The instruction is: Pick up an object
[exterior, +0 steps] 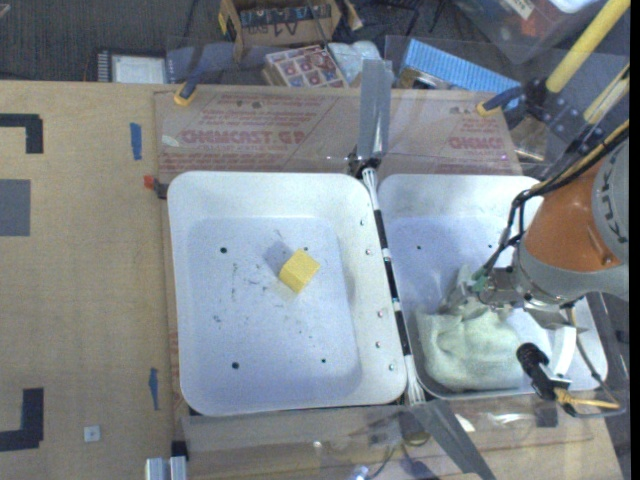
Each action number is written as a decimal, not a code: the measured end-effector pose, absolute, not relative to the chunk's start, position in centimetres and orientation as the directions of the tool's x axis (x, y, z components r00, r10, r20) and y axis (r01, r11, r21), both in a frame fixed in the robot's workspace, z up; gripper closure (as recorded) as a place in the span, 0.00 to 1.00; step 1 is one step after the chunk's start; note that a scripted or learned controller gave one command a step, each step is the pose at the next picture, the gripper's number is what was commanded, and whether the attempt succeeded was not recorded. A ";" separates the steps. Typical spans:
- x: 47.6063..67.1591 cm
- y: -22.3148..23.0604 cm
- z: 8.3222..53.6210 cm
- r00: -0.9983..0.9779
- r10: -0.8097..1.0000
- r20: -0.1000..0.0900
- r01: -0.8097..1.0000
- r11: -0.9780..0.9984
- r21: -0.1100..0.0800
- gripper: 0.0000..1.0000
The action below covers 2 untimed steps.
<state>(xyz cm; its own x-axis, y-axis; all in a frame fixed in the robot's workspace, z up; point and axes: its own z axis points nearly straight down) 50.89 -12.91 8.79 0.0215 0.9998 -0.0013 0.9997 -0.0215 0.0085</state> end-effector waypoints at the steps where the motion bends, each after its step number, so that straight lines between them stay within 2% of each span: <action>1: 50.9 -12.9 8.8 0.021 1.000 -0.001 1.000 -0.021 0.008 0.00; 2: 51.0 -12.9 9.9 0.021 1.000 -0.003 1.000 -0.021 0.013 1.00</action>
